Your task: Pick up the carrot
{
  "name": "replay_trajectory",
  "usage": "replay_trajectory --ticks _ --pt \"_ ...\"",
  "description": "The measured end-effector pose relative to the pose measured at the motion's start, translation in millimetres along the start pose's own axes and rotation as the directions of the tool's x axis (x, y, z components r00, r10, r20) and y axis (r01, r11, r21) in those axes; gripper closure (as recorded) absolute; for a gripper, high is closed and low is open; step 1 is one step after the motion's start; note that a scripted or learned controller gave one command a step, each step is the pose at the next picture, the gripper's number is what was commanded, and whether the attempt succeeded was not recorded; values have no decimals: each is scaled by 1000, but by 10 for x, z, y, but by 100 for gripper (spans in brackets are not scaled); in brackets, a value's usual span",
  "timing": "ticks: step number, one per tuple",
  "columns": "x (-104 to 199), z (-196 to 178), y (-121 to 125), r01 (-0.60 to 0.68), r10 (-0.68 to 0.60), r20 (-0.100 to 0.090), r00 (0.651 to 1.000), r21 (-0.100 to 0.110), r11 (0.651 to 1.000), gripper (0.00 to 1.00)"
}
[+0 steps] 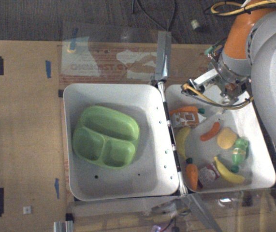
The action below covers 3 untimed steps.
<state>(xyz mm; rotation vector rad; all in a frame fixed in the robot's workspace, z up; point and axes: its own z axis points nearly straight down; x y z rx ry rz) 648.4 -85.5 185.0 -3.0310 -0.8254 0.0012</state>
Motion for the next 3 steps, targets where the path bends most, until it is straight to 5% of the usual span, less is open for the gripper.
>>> replay_trajectory --ticks 2,3 --pt "131 -266 -624 -10 10 2 1000 3 1000 0" --pt "307 8 -639 18 -18 3 1000 3 1000 0"
